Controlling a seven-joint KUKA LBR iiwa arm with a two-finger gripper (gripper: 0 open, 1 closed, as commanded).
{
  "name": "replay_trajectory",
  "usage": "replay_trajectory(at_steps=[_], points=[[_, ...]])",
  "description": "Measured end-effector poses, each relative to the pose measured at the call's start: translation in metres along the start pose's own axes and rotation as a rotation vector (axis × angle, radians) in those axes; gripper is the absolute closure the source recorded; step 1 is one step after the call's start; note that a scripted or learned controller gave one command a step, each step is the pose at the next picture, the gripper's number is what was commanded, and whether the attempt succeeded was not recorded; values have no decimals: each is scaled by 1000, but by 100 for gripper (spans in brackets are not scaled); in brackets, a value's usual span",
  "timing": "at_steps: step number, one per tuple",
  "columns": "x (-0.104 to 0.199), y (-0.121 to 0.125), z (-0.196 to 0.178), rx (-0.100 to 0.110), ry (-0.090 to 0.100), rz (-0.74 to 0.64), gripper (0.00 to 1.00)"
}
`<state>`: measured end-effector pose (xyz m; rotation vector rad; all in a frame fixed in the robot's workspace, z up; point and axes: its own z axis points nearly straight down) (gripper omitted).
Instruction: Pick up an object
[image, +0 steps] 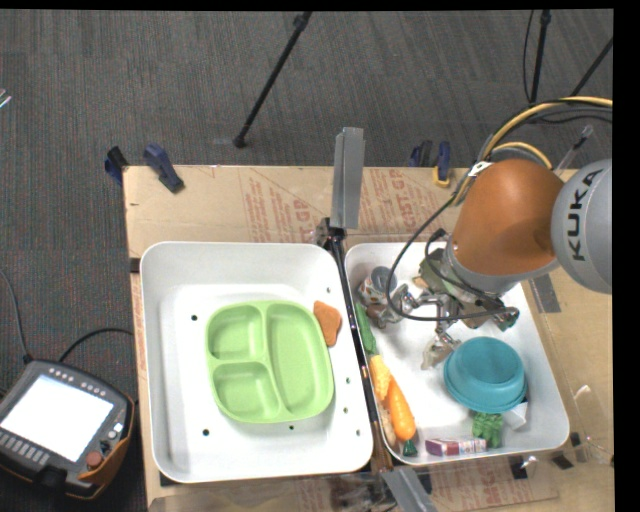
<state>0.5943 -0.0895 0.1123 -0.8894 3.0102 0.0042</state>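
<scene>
- Two shallow white bins sit side by side on my bench; the left bin (165, 300) holds a green divided plate (268, 360) lying flat near its middle.
- Just right of that plate, touching or nearly touching its upper right corner, lies a small orange wedge-shaped piece (328, 320), close to the wall between the bins.
- Along the left wall of the right bin (545, 400) runs a row of toy food: a green pod (366, 333), then a yellow corn cob (381, 374), then an orange carrot (400, 413) nearest the front.
- At the front of that bin lies a small flat packet (452, 446) with a pink end, and beside it a small green leafy piece (490, 428).
- A teal bowl (485, 373) stands upright in the right half of that bin, just above the leafy piece.
- My gripper (440, 350) hangs low over the right bin, just left of the teal bowl and near its rim; my orange band and wrist cover much of it.
- Whether my jaws are released or clenched I cannot tell, and I see nothing between them.
</scene>
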Motion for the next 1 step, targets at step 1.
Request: replay_trajectory(at_steps=[1], points=[[83,-60,27,-4,5,-39,0]])
